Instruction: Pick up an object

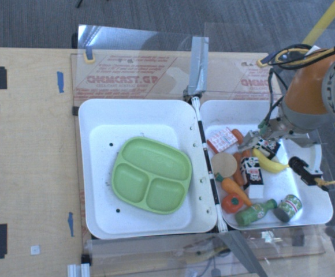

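One claw hangs low over the right bin, at the end of the grey arm with its orange band that comes in from the right. Its metal tip sits among the cluttered toys near the middle of that bin, just above a yellow banana, but whether it is released or clenched is not clear from this angle, and nothing can be seen caught in it. Just left of the claw lies a red-and-white packet next to a small orange piece. Nearer, a round tan disc rests beside a black-and-white carton, which touches the banana's left end. Nearer still, an orange carrot leads down to a red tomato. A green bottle lies on its side along the near edge, with a green-labelled can just to its right. Beyond these, the left bin carries a light green divided plate with three compartments, lying flat near its middle. Both bins sit side by side on the pale wooden tabletop, with clear plastic sheeting behind them on the far side.
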You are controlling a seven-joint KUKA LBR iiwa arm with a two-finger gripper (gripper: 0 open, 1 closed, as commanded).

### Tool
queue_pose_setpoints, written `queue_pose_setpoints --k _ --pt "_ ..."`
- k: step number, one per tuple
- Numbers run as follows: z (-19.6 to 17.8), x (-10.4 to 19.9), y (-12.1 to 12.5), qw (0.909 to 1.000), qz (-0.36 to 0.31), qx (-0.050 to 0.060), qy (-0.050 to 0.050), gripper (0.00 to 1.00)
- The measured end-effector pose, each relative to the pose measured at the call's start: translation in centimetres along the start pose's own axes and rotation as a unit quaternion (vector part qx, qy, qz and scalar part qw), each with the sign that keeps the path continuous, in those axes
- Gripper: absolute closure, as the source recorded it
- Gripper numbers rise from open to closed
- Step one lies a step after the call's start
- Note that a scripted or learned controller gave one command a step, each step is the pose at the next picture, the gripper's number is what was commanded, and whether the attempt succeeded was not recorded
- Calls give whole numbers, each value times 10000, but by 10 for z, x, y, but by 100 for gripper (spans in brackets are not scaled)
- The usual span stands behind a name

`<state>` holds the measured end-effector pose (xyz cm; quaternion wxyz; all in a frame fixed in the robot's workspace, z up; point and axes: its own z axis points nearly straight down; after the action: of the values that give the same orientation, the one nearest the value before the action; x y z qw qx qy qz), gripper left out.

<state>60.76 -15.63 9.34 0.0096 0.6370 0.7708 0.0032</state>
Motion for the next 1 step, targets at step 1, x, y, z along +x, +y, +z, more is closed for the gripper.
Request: queue_pose_setpoints --k 1 --pt "-14 -3 2 10000 17 -44 -26 100"
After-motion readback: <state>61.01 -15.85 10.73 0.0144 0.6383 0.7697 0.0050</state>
